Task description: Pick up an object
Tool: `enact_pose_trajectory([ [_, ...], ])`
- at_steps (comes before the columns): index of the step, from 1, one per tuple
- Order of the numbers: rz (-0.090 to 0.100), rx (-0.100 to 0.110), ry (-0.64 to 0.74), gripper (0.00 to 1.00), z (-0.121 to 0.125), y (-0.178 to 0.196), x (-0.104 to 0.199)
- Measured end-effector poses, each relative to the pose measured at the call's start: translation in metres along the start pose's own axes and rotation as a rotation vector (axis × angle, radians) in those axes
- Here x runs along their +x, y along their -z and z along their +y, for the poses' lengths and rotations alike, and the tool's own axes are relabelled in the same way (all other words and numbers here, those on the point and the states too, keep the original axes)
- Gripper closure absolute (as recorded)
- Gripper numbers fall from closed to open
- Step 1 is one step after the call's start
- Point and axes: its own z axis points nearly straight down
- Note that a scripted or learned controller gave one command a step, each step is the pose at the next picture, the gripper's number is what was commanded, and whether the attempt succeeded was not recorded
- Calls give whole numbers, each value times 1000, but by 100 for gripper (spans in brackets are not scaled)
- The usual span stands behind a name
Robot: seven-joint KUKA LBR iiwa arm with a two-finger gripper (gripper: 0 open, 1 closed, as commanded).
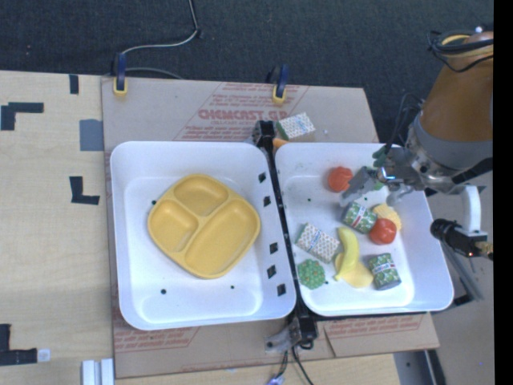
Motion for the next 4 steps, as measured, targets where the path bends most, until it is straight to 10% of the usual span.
enact_pose_trajectory([
  [1, -7, -17, -2, 0, 44, -152, -31],
  [3, -2, -4, -1, 0, 131, -183, -29],
  [4, 0, -2, 0, 0, 135, -184, 7],
])
